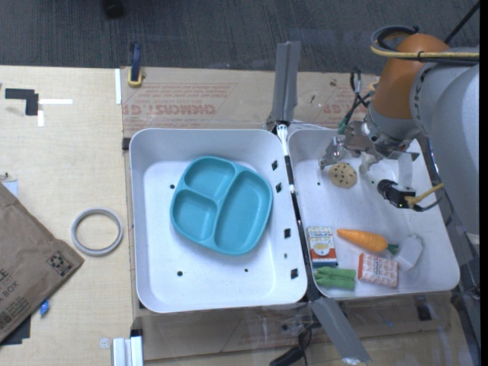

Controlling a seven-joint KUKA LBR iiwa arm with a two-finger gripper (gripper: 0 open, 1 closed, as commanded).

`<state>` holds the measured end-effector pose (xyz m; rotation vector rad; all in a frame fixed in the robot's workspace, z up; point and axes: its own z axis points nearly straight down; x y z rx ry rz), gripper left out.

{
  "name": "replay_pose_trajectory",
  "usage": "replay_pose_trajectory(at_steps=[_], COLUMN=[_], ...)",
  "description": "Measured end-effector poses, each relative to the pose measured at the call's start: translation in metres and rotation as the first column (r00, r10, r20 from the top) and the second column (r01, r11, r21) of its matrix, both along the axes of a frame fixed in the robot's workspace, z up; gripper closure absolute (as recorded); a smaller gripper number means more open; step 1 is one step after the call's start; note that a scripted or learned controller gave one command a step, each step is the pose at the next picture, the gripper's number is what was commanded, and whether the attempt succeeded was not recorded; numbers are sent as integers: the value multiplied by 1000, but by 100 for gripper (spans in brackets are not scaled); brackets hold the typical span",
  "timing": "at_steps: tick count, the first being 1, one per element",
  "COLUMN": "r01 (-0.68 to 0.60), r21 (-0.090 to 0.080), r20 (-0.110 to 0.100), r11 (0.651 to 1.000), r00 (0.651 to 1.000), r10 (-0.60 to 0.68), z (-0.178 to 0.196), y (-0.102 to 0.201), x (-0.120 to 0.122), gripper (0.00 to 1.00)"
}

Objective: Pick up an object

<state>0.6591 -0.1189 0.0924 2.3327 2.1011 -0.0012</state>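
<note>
From above, your gripper (345,152) hangs low over the right bin (427,284), just above a speckled cookie (342,174) at its far end; you cannot tell its state. A blue divided plate (221,204) occupies the left bin (152,280).

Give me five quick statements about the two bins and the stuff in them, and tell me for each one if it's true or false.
1. The blue divided plate lies in the left bin. True.
2. The carrot lies on the blue divided plate. False: it lies in the right bin, beside a small carton.
3. The gripper is above the right bin, close to the cookie. True.
4. The roll of tape is inside the left bin. False: it lies on the bench, left of that bin.
5. The green vegetable is at the far end of the right bin. False: it is near the front edge.
</note>
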Motion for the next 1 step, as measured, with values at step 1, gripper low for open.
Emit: replay_pose_trajectory(at_steps=[1], r01=[10], r21=[0], r20=[-1], r11=[1000], r00=[1000], r10=[-10], z=[0], y=[0], x=[0], gripper=[0])
